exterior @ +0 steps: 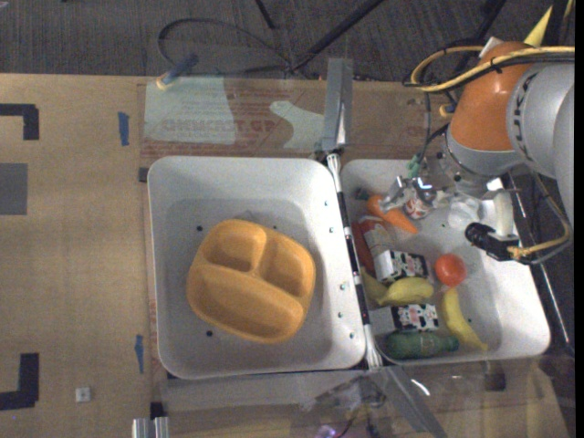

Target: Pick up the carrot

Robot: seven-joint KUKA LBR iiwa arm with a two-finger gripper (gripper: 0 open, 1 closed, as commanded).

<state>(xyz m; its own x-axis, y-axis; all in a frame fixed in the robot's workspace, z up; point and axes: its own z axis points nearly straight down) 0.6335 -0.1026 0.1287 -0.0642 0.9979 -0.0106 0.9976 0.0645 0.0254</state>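
Note:
The carrot (pixel 391 214) is orange and lies slanted in the upper left part of the right bin (pixel 511 292). My gripper (pixel 408 195) hangs right over the carrot's upper right end, below the orange band of the arm (pixel 488 108). Its metal fingers sit at the carrot, but their spread is hard to make out against the clutter.
The right bin also holds a red bottle (pixel 366 243), two small milk cartons (pixel 401 265), two bananas (pixel 404 291), a red tomato (pixel 450 269) and a green cucumber (pixel 418 344). The left bin (pixel 182 190) holds an orange divided plate (pixel 251 279). A metal divider (pixel 336 117) runs between the bins.

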